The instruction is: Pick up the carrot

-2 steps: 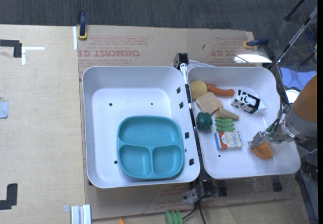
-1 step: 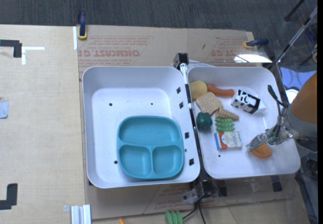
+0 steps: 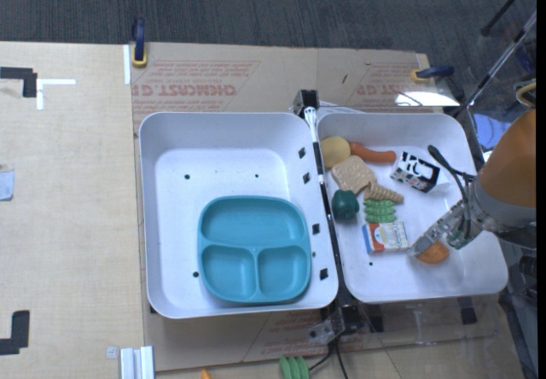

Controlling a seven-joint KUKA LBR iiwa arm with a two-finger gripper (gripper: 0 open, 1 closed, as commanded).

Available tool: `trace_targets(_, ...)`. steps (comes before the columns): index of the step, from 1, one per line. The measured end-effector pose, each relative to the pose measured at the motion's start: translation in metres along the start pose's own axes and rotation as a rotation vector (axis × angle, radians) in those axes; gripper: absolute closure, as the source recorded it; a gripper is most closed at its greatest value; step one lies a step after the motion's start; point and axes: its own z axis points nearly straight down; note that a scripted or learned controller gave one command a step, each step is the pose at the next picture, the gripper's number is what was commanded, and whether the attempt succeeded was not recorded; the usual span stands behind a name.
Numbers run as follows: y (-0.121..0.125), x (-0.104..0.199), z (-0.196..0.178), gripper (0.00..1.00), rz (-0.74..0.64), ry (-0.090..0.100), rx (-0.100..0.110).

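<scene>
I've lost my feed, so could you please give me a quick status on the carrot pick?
Gripper low in right bin, over an orange piece. Carrot untouched at far wall, beside potato.

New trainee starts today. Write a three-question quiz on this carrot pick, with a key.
1. True or false: the carrot lies in the same bin as the teal plate.
2. Which item is nearest the tool?
A. the yellow piece
B. the orange piece
C. the dark green piece
3. Fill in: the carrot lies near the right bin's ____ wall.

Key: 1 false; 2 B; 3 far. The carrot sits in the right bin beside the yellow piece, well away from the tool.
</scene>
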Motion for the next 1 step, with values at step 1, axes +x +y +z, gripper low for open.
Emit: trace_targets(1,0.0004,0.0161,0.0001,1.00,-0.185,-0.001,-0.001)
